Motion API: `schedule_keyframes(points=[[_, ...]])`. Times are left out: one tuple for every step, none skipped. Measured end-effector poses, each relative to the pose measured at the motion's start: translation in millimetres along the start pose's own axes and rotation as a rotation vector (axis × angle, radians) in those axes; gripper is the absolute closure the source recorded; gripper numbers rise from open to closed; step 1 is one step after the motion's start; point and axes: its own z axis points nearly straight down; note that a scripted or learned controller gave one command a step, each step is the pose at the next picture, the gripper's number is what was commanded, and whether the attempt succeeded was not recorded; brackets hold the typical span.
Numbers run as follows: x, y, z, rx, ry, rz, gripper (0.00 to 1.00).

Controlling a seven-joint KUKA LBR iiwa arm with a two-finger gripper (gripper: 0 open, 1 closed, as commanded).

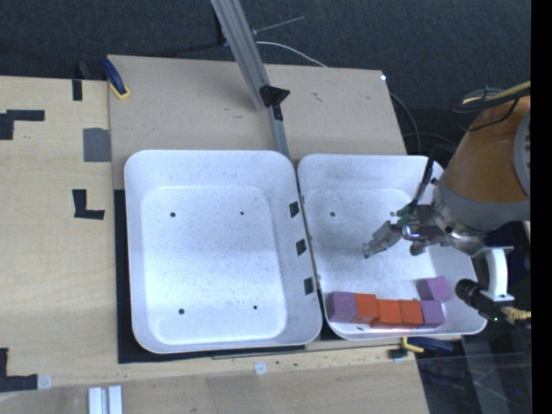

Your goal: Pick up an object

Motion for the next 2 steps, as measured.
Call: schedule_keyframes(points=[[41,-13,-86,-0.008,-0.001,-0.004,0.00],[95,-15,-71,0.001,0.000,-0.005,0.00]])
